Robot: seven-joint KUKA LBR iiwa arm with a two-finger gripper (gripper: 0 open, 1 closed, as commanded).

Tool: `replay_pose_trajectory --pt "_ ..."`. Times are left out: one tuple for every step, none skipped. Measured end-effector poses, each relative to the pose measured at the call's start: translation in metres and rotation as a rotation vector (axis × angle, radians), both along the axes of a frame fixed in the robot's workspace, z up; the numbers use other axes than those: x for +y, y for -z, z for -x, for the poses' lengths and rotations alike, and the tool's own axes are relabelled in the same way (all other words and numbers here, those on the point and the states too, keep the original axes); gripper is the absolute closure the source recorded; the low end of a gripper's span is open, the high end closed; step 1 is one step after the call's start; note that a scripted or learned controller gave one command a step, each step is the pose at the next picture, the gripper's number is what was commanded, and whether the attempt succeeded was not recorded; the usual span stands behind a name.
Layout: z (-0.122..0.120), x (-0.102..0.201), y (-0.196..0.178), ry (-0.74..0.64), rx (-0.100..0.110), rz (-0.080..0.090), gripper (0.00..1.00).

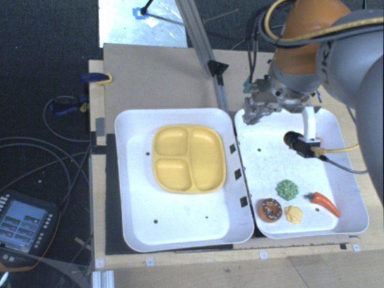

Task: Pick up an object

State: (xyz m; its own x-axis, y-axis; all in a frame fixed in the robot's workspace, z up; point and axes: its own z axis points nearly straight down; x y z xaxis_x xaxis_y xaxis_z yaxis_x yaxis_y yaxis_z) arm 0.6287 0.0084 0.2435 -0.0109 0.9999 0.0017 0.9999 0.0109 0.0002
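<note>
A yellow plate (189, 159) of smooth, matte plastic, squarish with rounded corners and moulded into three compartments, lies flat in the left bin (135, 221), one of two shallow white trays with glossy walls and small dark holes in their floors. Nothing rests in the plate's hollows. The right bin (345, 221) touches the left one along a seam marked by small black clips, to the right of the plate.

In that right bin, well to the right of the plate and toward the near edge, four small toy foods sit close together: a knobbly green ball like a broccoli head (287, 189); a round doughnut (270, 209) with brown icing just below and left of it; a pale yellow lumpy piece (293, 214) beside the doughnut; and a smooth orange carrot (324, 203) with a green tip, lying slantwise, farthest from the plate.

The pincer (254, 114) hangs over the far left corner of the right bin, up and to the right of the plate, a dark metal cluster under the orange band; whether it is wide or narrow cannot be told, and nothing is seen in it.

The worktop (156, 77) is flat brown board. Beyond it lies dark carpet with loose cables and a handheld control pendant (24, 224), left of the plate.
</note>
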Motion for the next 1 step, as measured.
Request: replay_pose_trajectory --pt "-0.0095 0.0489 -0.0055 0.000 -0.003 -0.001 1.00"
